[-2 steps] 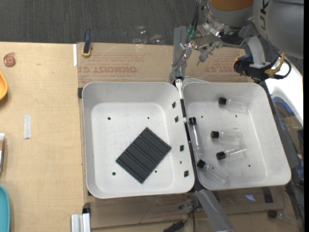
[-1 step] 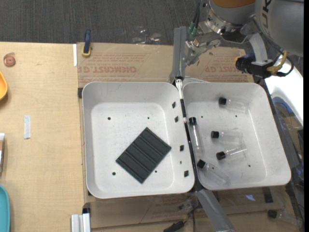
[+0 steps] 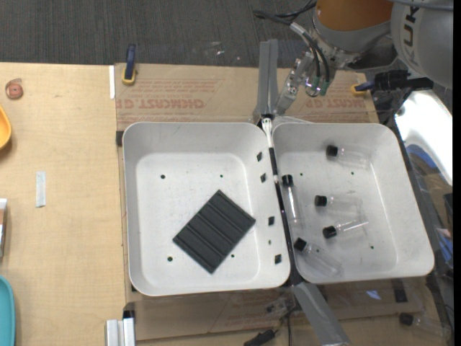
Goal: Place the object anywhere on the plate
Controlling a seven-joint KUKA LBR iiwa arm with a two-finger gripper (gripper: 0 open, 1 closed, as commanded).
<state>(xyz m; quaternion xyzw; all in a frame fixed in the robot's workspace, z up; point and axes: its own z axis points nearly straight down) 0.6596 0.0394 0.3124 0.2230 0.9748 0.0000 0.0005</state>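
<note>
A dark grey ribbed plate (image 3: 215, 231) lies tilted on the floor of the left bin (image 3: 144, 143). Several clear vials with black caps lie in the right bin (image 3: 403, 193): one near the far wall (image 3: 332, 151), one in the middle (image 3: 320, 201), one nearer the front (image 3: 330, 231). Another vial (image 3: 288, 193) rests along that bin's left wall. My gripper (image 3: 306, 83) hangs under the orange wrist band, above the far left corner of the right bin. Glare and blur hide what is between its tips.
Cardboard (image 3: 187, 92) lies under and behind both bins. A blue-handled clamp (image 3: 130, 58) holds its far left corner. An orange object (image 3: 3, 132) and a teal one (image 3: 6, 316) sit at the wooden bench's left edge.
</note>
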